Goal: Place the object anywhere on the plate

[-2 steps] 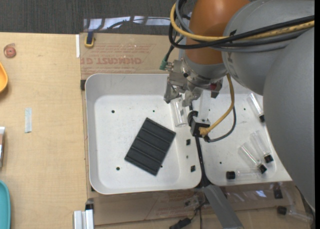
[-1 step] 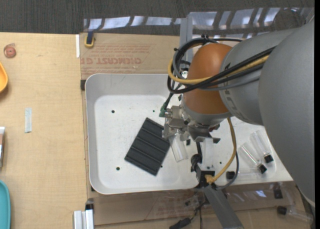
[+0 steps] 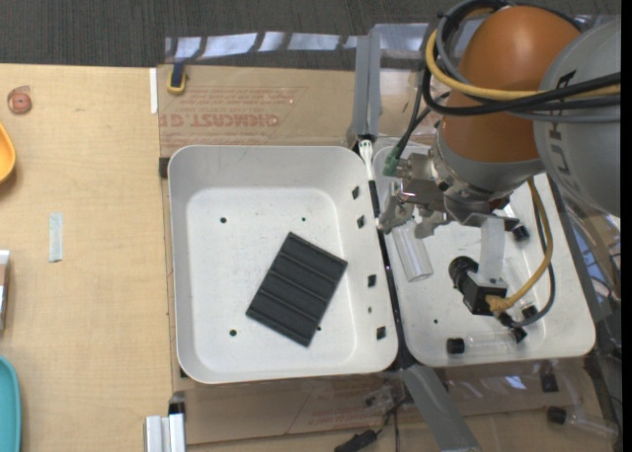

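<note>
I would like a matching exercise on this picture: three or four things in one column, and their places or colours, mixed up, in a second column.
Things:
1. dark ribbed plate
2. gripper
3. orange band
4. cardboard sheet

Places or colours:
A. on the arm, above the wrist
B. lying tilted in the left bin
C. flat behind the left bin, printed with red letters
D. over the right bin, near its left wall

Pairs: 1-B, 2-D, 3-A, 4-C
</note>
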You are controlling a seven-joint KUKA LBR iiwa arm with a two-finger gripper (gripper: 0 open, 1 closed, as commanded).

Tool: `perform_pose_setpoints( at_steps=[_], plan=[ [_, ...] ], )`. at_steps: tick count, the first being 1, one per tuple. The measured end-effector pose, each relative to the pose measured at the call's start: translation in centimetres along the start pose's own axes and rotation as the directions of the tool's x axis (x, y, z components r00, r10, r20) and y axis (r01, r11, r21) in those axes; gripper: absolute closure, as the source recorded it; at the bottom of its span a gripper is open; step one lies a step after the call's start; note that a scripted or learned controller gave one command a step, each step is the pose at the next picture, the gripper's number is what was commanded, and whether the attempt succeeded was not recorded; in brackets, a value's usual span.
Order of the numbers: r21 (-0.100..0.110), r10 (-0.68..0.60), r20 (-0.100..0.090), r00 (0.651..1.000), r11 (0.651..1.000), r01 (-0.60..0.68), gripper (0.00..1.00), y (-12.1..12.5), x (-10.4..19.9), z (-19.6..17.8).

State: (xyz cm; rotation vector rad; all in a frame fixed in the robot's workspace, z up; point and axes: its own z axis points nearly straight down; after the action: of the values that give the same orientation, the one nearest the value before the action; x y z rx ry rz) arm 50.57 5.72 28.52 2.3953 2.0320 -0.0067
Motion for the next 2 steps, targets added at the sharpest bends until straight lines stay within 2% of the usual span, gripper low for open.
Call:
perform_pose_setpoints(
  at_steps=[1, 2],
  plan=[
    [0.004, -0.097, 0.001, 0.995, 0.995, 0.097, 1.0, -2.0, 6.9, 3.7],
    [-0.001, -0.287, 0.0, 0.958, 0.958, 0.287, 1.0, -2.4, 4.3, -4.2]
  ],
)
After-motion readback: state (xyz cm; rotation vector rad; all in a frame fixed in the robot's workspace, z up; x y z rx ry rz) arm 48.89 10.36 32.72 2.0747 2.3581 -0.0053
